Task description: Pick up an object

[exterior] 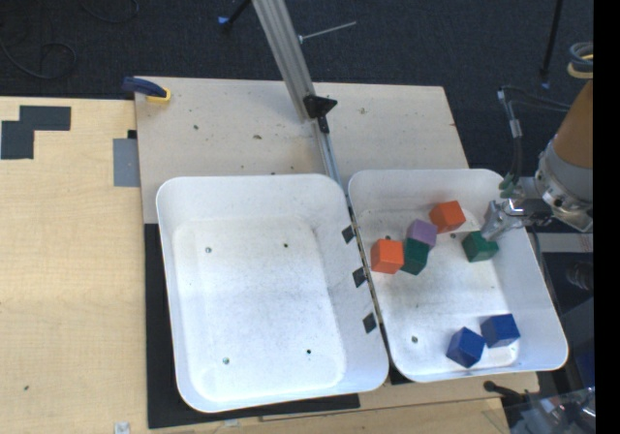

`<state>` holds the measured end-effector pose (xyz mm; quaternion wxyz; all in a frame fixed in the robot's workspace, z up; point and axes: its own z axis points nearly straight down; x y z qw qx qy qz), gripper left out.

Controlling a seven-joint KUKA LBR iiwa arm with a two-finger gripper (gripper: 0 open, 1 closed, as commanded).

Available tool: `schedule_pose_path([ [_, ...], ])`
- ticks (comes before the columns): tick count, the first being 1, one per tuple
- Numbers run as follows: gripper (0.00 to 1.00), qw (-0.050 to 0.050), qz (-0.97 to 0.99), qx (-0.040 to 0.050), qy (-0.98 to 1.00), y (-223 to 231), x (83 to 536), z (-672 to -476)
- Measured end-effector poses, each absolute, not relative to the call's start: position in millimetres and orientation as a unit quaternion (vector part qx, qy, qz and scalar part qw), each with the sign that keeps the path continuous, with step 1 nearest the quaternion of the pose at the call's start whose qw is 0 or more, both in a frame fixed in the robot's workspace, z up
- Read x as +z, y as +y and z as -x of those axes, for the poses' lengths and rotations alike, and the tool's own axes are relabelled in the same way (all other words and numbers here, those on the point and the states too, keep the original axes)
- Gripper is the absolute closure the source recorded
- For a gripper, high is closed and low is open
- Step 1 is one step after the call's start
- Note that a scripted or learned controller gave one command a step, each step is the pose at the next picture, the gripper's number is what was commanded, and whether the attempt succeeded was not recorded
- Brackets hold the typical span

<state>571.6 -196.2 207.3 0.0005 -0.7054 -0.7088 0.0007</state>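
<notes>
Green block (479,248) just below claw (496,221), right bin (542,325), touching unclear

Tabletop (232,122) in front of me, pale speckled board, with a lighter wood panel (58,258) joining it at 9 o'clock. Two shallow white bins sit directly on it, side by side, rims touching: left bin (194,200) toward 7 o'clock, right bin (542,325) toward 4 o'clock. Blue-and-yellow clamp (147,89) at the 11 o'clock corner. Slanted aluminium bar (281,40) rises from near 12 o'clock.
</notes>
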Motion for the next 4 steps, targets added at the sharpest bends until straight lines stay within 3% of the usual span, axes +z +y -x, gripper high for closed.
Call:
schedule_pose_path([
  [1, 1.00, 0.003, 0.706, 0.0006, -0.709, -145, 201, -573.9],
  [3, 1.00, 0.003, 0.706, 0.0011, -0.708, -46, 190, -557.1],
  [4, 1.00, 0.001, 0.706, 0.0003, -0.708, -1, 206, -554.0],
])
